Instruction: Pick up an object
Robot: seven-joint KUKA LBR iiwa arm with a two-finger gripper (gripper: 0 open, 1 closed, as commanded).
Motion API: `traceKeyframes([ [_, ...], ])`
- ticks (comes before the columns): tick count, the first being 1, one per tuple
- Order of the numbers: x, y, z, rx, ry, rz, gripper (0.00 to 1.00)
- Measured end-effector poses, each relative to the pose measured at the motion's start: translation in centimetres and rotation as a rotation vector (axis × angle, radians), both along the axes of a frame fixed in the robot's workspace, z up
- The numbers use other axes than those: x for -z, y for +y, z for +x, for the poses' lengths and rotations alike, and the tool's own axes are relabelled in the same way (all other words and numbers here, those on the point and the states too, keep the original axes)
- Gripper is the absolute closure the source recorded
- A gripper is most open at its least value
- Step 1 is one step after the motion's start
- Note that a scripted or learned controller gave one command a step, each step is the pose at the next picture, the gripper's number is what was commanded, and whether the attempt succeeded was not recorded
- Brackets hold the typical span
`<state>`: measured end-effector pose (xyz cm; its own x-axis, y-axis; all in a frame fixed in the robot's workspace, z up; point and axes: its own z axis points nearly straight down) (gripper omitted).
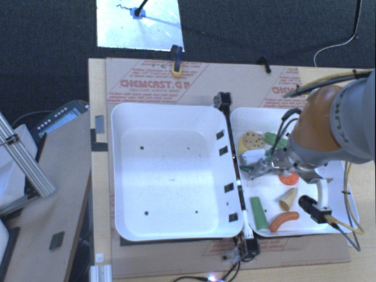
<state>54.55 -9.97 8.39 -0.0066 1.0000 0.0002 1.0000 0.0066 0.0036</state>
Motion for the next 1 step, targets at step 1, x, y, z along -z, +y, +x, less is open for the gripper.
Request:
traceKeyframes([
  [1, -10.48, 9.09, -2.25, -0.003, -0.001, 0.001, 0.00],
])
